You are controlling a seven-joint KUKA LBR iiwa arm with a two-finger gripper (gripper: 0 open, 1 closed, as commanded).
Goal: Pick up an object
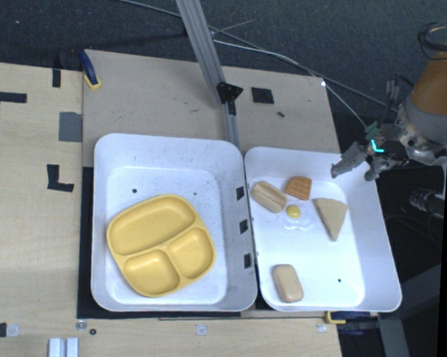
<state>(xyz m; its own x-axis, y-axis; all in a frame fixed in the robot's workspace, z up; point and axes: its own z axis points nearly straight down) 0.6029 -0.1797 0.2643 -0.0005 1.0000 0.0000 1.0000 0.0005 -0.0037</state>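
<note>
Gripper [358,165]: fingers spread apart, nothing between them, poised over the upper right corner of the right bin [370,243]. Arm [433,89]: enters from the right, orange band above the wrist.

Right bin contents: wedge-shaped tan piece [331,217], nearest the gripper; waffle-like brown square [299,188]; bread roll [268,196], just beside the square; fried egg [294,213], below them; tan loaf-shaped piece [286,283], near the front edge.

Left bin [164,159]: yellow three-compartment plate [161,244].

Both bins rest on the desk [24,222].
</note>
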